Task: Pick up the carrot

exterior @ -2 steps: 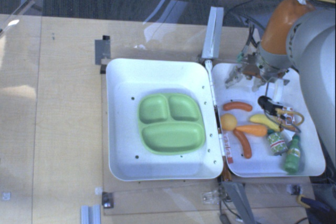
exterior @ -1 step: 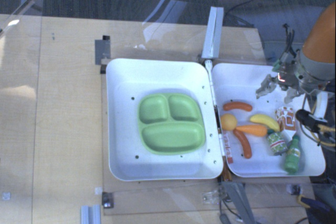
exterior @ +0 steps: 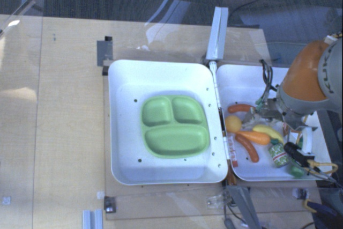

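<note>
So we've got the carrot (exterior: 255, 138) lying in the right bin (exterior: 244, 78), just left of the banana (exterior: 268, 132). The claw (exterior: 266, 110) hovers right there; can't tell its grip.

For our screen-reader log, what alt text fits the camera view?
A grey and orange robot arm reaches from the right over the right white bin, above a carrot, two sausages, a yellow fruit and a banana. The left white bin holds a green divided tray.

Wood bench (exterior: 53, 115), 2 white bins (exterior: 123, 158) side by side
</note>
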Robot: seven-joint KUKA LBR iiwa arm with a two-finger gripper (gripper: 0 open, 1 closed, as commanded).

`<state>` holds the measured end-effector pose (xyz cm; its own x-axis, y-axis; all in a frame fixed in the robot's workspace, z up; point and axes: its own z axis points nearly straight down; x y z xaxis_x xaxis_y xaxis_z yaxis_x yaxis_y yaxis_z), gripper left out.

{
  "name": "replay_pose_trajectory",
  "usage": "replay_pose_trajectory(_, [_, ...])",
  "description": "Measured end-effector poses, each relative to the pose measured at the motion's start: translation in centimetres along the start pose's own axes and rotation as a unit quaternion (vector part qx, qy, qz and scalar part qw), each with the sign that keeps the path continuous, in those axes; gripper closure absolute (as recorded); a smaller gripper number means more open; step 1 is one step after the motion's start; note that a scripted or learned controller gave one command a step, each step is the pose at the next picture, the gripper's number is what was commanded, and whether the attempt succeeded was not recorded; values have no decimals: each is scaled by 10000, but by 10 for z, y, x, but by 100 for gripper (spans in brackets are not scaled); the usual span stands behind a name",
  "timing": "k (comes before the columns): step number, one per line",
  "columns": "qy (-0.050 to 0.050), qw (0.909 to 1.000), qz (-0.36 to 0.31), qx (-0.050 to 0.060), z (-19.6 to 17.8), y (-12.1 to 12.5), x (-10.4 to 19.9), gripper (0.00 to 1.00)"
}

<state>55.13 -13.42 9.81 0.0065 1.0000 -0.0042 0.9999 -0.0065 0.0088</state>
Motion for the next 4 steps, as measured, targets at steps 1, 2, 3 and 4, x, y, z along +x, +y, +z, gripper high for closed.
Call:
replay_pose_trajectory(1, [19, 9986, -528, 20, -70, -19, -2, 0])
replay_pose_trajectory(2, [-1, 9897, -1432, -50, 7, -58, 17, 0])
replay_pose_trajectory(3, [-15, 9895, -1445, -91, -2, -53, 17, 100])
replay_pose_trajectory(4, [20, 9979, -648, 27, -98, -51, 48, 100])
